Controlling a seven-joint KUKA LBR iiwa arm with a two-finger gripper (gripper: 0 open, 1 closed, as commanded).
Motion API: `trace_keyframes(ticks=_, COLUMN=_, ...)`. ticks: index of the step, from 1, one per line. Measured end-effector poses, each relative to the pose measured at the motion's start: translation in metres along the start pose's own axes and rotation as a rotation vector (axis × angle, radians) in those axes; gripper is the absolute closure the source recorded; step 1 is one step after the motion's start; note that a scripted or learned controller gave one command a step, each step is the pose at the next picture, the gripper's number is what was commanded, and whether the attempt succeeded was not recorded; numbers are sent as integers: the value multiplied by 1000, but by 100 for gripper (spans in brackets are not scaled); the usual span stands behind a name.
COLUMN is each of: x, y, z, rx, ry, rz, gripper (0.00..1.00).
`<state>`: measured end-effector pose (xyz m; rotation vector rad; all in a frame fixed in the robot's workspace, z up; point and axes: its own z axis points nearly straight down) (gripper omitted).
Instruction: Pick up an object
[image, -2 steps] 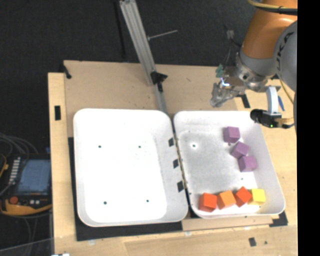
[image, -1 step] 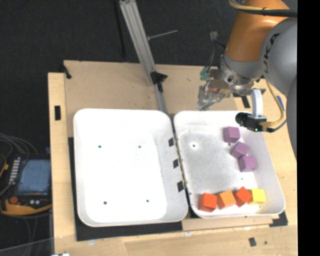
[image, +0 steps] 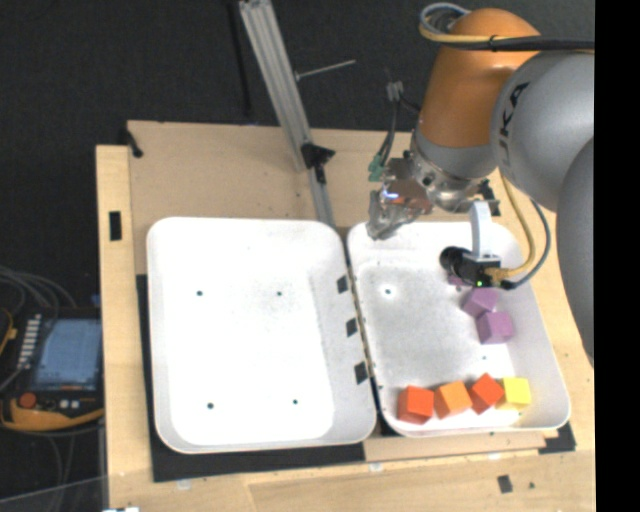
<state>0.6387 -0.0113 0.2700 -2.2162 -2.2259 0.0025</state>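
My gripper (image: 384, 218) hangs over the far left corner of the right bin (image: 420, 330), below the orange wrist band. Nothing shows beneath it. Two purple blocks (image: 486, 314) lie together at the bin's right side, well to the right of and nearer than the gripper. Along the bin's near wall lie a red-orange block (image: 415, 403), an orange block (image: 453, 398), a red block (image: 487, 391) and a yellow block (image: 516, 390) in a row.
The left bin (image: 240, 330) sits beside the right one, with small black clips along the shared rim. A slanted metal rail (image: 290, 110) rises behind the bins. A black cable unit (image: 462, 263) with a green light hangs from the arm over the right bin.
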Motion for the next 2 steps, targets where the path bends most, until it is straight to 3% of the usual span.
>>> trace_keyframes(ticks=2, x=88, y=-29, z=11, rx=0, ry=2, rz=1, gripper=100)
